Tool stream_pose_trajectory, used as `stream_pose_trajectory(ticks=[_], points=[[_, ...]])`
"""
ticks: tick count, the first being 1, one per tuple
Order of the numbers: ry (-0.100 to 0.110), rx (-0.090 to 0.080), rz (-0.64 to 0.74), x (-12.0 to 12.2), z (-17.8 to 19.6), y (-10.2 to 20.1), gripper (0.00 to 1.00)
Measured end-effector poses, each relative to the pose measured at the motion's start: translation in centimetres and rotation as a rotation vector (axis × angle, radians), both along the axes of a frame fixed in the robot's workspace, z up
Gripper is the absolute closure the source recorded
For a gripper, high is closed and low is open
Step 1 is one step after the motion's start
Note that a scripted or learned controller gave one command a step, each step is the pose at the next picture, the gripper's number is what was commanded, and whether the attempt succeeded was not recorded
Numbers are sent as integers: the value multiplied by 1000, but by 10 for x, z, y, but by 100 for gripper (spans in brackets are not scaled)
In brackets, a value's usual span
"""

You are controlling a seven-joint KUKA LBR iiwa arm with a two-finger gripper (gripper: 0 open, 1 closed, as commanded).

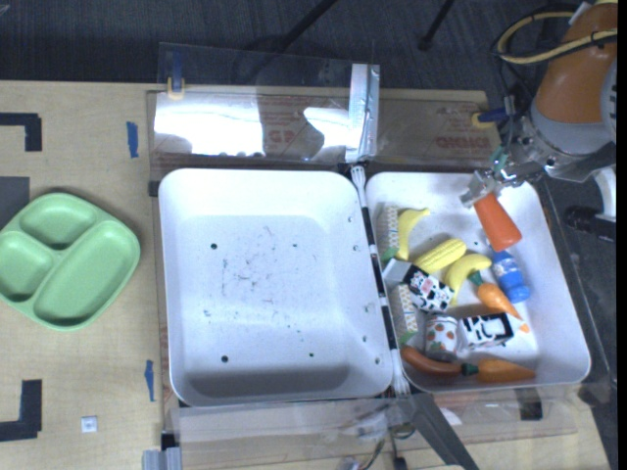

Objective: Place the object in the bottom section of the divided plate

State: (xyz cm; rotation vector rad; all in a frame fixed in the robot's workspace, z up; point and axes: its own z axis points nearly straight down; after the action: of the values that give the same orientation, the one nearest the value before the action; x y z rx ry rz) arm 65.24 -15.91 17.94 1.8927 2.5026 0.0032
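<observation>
The green divided plate (67,259) lies on the wooden bench at the far left, outside both bins, with two small sections at the top and one long section at the lower right. My gripper (482,188) hangs over the top right corner of the right bin (568,331). It is at the upper end of an orange bottle-shaped toy (500,223) that slants down into the bin. Whether the toy is held is not visible.
The right bin holds several toys: yellow bananas (414,226), a corn cob (441,255), a blue bottle (510,278), carrots (500,368), a sausage (427,361) and black-and-white pieces (485,328). The left bin (171,262) lies between it and the plate. A clear panel (265,116) stands behind.
</observation>
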Motion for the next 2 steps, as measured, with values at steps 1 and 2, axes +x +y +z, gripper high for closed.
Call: stream_pose_trajectory(ticks=[1, 2], points=[[-1, 0, -115, 15, -40, -29, 100], [3, 0, -11, -8, -33, -64, 100]])
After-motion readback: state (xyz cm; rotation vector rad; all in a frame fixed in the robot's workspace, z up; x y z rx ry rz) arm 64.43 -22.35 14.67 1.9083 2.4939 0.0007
